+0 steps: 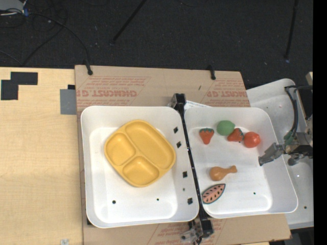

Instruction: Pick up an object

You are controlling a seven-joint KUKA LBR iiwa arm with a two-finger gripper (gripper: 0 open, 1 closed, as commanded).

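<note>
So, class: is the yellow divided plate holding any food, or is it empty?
Empty. The yellow divided plate in the left bin shows three bare compartments.

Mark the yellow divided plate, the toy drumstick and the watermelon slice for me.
yellow divided plate (139, 152): camera view, ridge where its compartments meet.
toy drumstick (218, 173): camera view, its fat meaty end.
watermelon slice (213, 193): camera view, middle of its red face.

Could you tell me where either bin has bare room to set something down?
Left bin: the yellow divided plate fills the middle; bare floor lies along the near edge. Right bin: open floor between the drumstick, the watermelon slice and the near right corner. Its far half is crowded: strawberry, green ball, tomato.
</note>
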